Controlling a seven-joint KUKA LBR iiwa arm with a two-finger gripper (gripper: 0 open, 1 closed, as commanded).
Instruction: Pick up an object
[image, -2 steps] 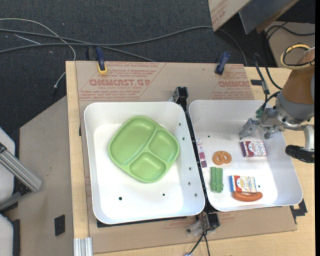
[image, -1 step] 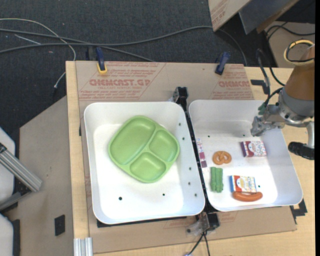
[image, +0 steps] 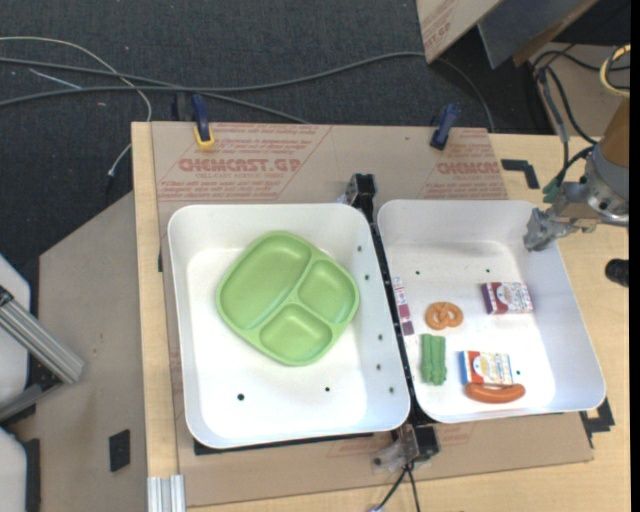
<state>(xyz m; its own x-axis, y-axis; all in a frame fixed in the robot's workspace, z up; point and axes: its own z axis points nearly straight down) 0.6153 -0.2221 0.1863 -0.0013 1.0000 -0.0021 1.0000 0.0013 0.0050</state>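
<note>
End effector: the end effector is seen at the right bin's upper right corner, over the rim; whether it is spread or closed cannot be told, and nothing is seen held in it.
Arm pose: the arm is brought in from the right edge, grey, with its wrist bent down and leftward toward the bin corner.
Task things: a pretzel is placed near the middle of the right bin; a small dark red box lies to its right; a green block lies below the pretzel; a red, white and blue packet sits beside it, with a red sausage just below, touching or nearly so.
Obstructions: the things are well apart from the end effector; a narrow strip is laid along the right bin's left wall.
Left bin: the left bin is occupied by a green divided plate with three compartments.
Writing: "CHEMCAST GP" is printed in red on the cardboard sheet under the bins; the packet labels are too small to be read.
Bench surroundings: blue clamps are fixed at the sheet's far edge on the bench; cables are run over the dark floor.
</note>
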